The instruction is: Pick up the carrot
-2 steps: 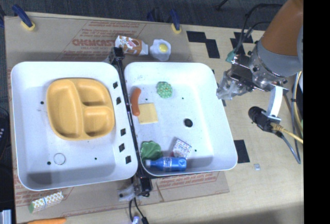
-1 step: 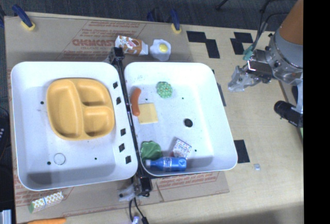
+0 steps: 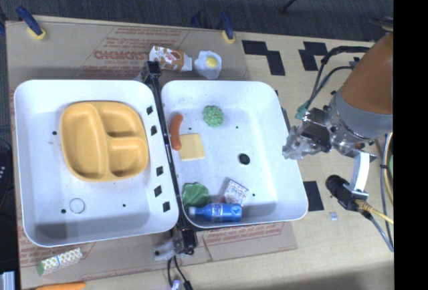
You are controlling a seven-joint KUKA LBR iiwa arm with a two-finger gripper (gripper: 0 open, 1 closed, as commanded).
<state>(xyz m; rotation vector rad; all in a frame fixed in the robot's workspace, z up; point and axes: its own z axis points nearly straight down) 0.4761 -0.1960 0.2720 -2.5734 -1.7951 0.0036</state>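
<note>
A slim orange carrot [image 3: 61, 285] lay on the bench outside both bins, below the near left corner of the shallow white left bin [image 3: 27, 148] and cut off by the bottom of the frame. Just above it sat a small patterned wrapped packet [image 3: 60, 259]. A yellow three-compartment plastic tray [image 3: 103, 140] rested inside the left bin. In the shallow white right bin [image 3: 267, 98], a reddish-orange sausage-shaped piece [image 3: 176, 131] lay near the left wall, touching a pale yellow square slice [image 3: 192, 147]. A green bumpy ball [image 3: 213, 115] sat farther back. Along the near wall were a green leafy piece [image 3: 195, 194], a blue bottle [image 3: 217, 212] on its side and a small printed packet [image 3: 235, 191]. The metal two-finger gripper [image 3: 293, 150] hung just beyond that bin's right rim, well apart from the carrot; whether it was spread or pressed together could not be told.
</note>
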